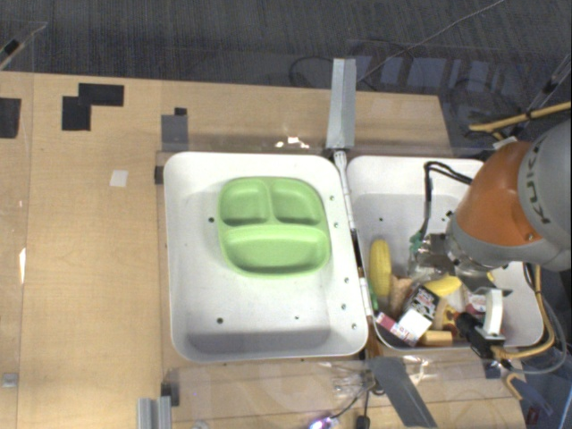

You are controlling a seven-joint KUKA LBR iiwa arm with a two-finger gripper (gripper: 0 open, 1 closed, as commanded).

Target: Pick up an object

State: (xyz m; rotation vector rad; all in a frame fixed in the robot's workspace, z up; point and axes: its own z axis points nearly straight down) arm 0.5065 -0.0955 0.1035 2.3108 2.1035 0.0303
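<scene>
Arm (pixel 514 208) low over right bin's (pixel 393 181) clutter, jaws' state perhaps hidden, impossible to tell.

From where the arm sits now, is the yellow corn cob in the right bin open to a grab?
Probably yes. The corn cob lies against the right bin's left wall with nothing on top, just left of the arm, though clutter crowds its lower end.
</scene>
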